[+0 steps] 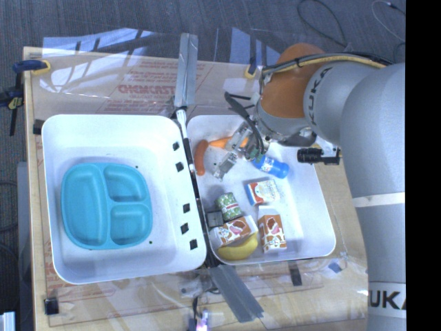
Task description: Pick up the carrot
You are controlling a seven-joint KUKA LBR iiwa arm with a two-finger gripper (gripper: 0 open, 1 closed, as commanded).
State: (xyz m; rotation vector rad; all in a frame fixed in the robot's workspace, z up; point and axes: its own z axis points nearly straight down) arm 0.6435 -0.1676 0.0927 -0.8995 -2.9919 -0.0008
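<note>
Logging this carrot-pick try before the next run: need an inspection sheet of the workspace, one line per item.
Surface: bench under clear sheeting, bearing the left bin and right bin side by side.
Job's things: carrot lies at the right bin's upper left corner, near the divider.
Clutter: blue bottle, small cartons, green can and banana in the right bin; blue divided tray in the left bin.
Grippers: gripper low beside the carrot; grasp cannot be judged.
Cables: black loops on the floor behind the bench.
Surroundings: blue clamp at the bench's far left corner.
</note>
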